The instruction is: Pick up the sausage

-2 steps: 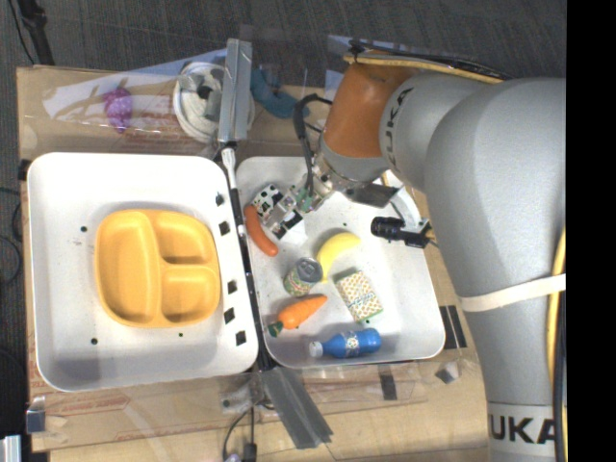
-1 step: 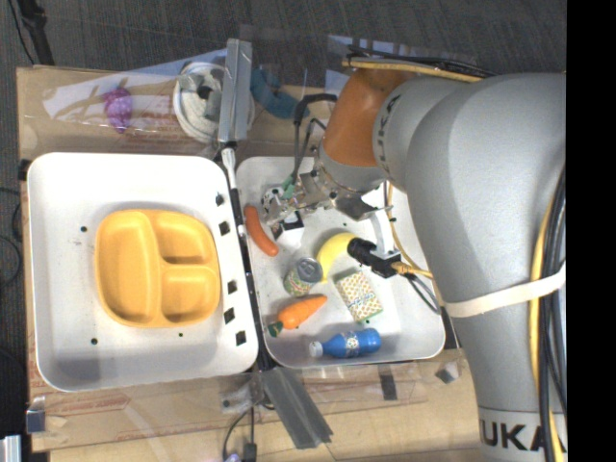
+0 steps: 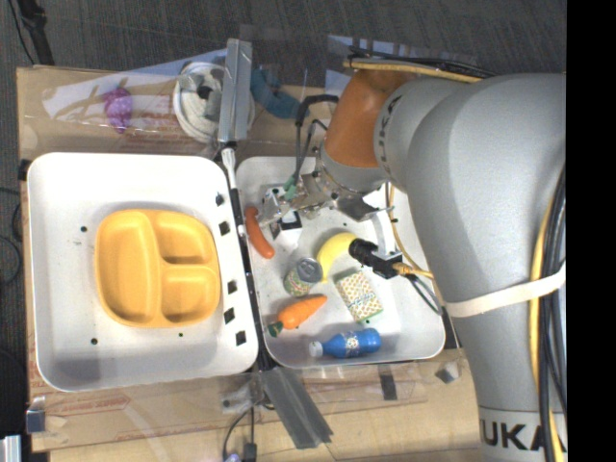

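Gripper point(image 3: 281, 207) hangs low over the upper part of the right bin point(image 3: 423, 340) — how wide it stands cannot be told from this slant, and nothing shows held in it. Just beside it, toward the left wall of that bin, lies the sausage point(image 3: 258, 234), reddish-orange and lengthwise along the wall — whether the two touch is unclear.

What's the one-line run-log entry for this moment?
gripper: above right bin, beside sausage | sausage: lying by bin's left wall, not held | pick: not yet done
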`<state>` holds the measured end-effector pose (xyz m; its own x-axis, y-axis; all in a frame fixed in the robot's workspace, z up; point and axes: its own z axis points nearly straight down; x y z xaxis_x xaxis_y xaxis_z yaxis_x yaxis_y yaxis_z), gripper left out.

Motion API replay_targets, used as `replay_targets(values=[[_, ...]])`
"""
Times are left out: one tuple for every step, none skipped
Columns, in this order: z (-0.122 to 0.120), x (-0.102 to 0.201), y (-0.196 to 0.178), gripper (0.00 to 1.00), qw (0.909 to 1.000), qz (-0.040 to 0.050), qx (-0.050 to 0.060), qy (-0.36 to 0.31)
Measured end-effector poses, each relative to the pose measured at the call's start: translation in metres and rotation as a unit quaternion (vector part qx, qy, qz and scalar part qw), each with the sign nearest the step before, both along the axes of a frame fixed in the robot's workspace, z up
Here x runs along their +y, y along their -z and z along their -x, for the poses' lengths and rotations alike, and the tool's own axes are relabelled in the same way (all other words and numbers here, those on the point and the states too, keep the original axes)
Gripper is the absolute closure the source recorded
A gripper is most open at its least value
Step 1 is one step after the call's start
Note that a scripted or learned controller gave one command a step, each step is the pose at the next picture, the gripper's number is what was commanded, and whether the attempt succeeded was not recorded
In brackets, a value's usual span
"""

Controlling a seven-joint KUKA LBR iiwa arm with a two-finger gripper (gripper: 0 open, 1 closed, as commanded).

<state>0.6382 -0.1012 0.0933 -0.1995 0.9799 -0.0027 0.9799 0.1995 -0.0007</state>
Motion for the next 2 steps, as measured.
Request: replay_targets(values=[[0.000,0.002,-0.010,1.00,1.0000,-0.0013,0.001,-0.003],[-0.016,0.001,-0.004,1.00,0.9595,-0.0014,0.007,-0.282]])
